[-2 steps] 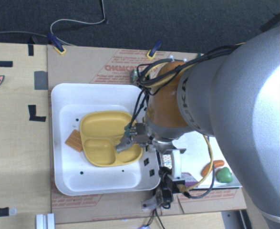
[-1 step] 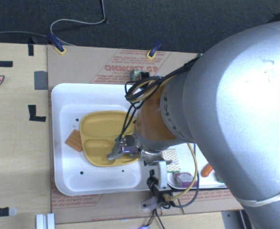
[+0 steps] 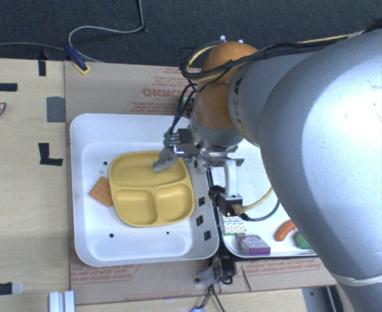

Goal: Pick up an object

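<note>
**Yellow plate waits under the end effector**

Yellow plastic plate point(image 3: 153, 188), the kind with three sections, lies in the left white bin point(image 3: 86, 194). It is the thing closest to the end effector point(image 3: 163, 162), so I judge it is the thing to pick up.

The end effector hangs over the plate's top right rim. One grey finger points down and looks to touch the rim or sit just above it. I cannot tell if the fingers are apart or together, because the wrist hides part of them. Nothing can be seen held between them.

Above the end effector is the orange band point(image 3: 220, 83) of the big grey arm point(image 3: 321, 155), which reaches in from the right.

A small tan cracker-like square point(image 3: 101, 190) is tucked against the plate's left edge, partly under it.

To the right, in the second white bin point(image 3: 269, 252), lie a small purple block point(image 3: 254, 244), a white speckled block point(image 3: 234, 225), an orange sausage-shaped toy point(image 3: 284, 230) and a bit of something green point(image 3: 301, 240). These are well apart from the end effector.

To do this step well, I think one finger should go inside the rim and one outside, then pinch. The plate is wide and flat, so only its edge can be gripped. It may tip or slide when lifted, so a slow, straight lift would be best.
</note>
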Action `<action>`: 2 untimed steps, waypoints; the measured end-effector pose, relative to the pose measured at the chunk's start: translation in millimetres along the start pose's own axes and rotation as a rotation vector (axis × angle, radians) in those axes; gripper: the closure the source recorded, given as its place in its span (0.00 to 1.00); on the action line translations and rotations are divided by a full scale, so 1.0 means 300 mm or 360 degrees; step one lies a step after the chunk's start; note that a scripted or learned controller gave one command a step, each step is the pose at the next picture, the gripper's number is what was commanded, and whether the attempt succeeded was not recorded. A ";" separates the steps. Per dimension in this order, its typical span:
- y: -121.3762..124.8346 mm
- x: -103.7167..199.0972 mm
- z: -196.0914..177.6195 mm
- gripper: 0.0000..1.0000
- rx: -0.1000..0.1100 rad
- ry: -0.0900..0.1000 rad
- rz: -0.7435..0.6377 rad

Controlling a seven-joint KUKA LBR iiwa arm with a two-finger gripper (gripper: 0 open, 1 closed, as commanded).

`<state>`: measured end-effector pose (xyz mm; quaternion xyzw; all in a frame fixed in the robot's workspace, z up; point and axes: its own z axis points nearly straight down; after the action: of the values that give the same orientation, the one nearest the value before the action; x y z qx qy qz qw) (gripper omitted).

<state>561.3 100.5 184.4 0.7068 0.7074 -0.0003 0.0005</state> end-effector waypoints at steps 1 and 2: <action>-0.003 0.000 -0.028 1.00 0.0007 -0.0003 -0.0002; -0.012 -0.165 -0.389 1.00 -0.0001 -0.0001 0.0001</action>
<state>557.7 51.2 301.0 0.7070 0.7072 -0.0002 0.0009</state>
